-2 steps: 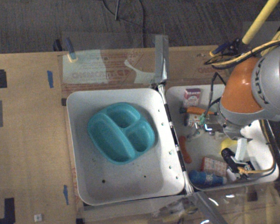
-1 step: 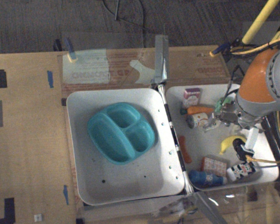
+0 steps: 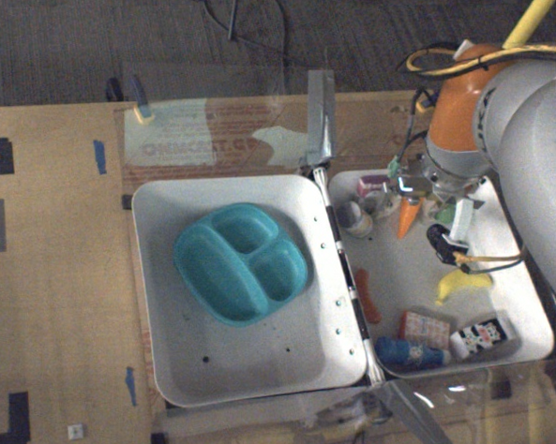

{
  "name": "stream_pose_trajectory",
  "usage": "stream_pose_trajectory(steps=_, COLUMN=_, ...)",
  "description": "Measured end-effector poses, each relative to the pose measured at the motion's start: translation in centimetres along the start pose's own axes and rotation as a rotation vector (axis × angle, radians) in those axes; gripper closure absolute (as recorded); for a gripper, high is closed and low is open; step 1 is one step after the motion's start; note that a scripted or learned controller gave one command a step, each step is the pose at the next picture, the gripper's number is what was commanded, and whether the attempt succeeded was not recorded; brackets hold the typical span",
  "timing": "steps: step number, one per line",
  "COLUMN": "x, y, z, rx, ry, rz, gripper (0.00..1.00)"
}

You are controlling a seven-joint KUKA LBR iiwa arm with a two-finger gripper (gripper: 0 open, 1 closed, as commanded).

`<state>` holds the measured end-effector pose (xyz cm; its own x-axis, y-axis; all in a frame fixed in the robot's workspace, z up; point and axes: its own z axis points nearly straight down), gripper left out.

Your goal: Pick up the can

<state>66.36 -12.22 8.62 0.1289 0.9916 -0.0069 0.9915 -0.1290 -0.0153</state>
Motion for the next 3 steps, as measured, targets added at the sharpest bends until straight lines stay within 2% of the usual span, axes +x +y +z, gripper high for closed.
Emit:
stream_pose_trajectory(steps=1, x=-4.6, y=-6.5, z=-11.4, rx=-0.017, ry=0.005, rz=-0.127, gripper=0.00)
stream_pose_trajectory(steps=2, x=-3.0, y=-11.5, z=0.0, rx=-0.024, ry=0.006, rz=-0.170, gripper=0.00)
stream_pose_trajectory(steps=3, x=-3.4, y=-11.3, z=-1.1, rx=-0.031, ry=0.001, rz=-0.163, gripper=1.00)
